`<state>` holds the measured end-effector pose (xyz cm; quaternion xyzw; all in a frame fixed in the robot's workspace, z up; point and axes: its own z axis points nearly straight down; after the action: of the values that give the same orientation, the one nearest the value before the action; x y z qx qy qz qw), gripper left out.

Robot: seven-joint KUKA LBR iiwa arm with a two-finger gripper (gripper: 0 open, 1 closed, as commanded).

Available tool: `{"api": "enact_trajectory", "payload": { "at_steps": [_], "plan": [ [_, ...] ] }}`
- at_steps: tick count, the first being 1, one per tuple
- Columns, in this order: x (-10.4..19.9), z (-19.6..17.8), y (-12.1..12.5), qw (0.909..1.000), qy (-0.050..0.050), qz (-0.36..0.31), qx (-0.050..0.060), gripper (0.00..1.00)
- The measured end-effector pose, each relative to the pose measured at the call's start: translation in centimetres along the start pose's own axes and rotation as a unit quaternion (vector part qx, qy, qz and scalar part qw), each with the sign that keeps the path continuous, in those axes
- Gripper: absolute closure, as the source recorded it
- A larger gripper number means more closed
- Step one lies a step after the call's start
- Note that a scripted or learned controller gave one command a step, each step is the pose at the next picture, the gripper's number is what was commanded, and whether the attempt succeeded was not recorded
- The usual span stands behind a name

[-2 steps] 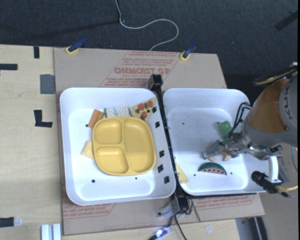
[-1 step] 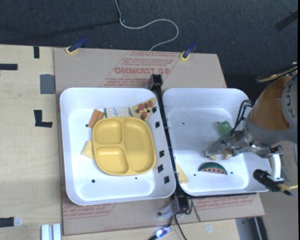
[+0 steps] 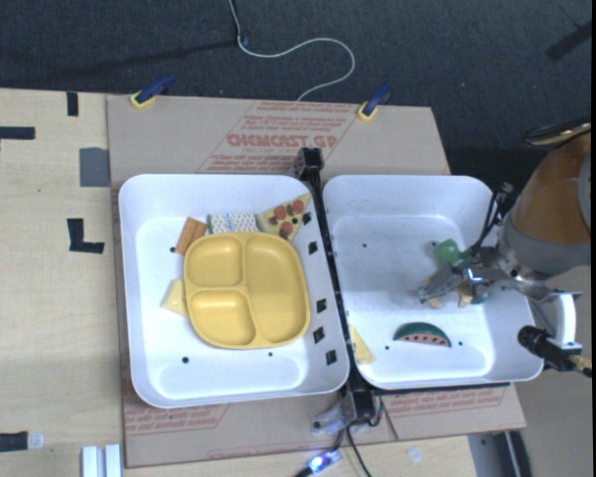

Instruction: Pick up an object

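Observation:
My gripper (image 3: 449, 289) is low inside the right bin (image 3: 377, 199), near its right side, on the grey arm (image 3: 548, 229) that reaches in from the right. A small green object (image 3: 444, 251) lies just above the gripper, touching or very close to it. A watermelon slice (image 3: 421, 337) rests on the bin floor below the gripper, apart from it. Nothing is visibly held.
The left bin (image 3: 139, 266) holds a yellow divided plate (image 3: 246, 288), with an orange piece (image 3: 190, 235), a pizza slice (image 3: 288, 215), a patterned piece (image 3: 232, 223) and a yellow wedge (image 3: 173, 296) around its edges. A yellow scrap (image 3: 360, 347) lies at the right bin's lower left corner.

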<state>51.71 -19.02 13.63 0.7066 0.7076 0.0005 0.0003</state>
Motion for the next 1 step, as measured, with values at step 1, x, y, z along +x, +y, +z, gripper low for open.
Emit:
{"api": "enact_trajectory", "payload": {
  "at_steps": [1],
  "plan": [
    [0.79, -4.78, -0.50, 1.0000, 0.000, 0.000, -0.001, 1.00]
  ]
}}
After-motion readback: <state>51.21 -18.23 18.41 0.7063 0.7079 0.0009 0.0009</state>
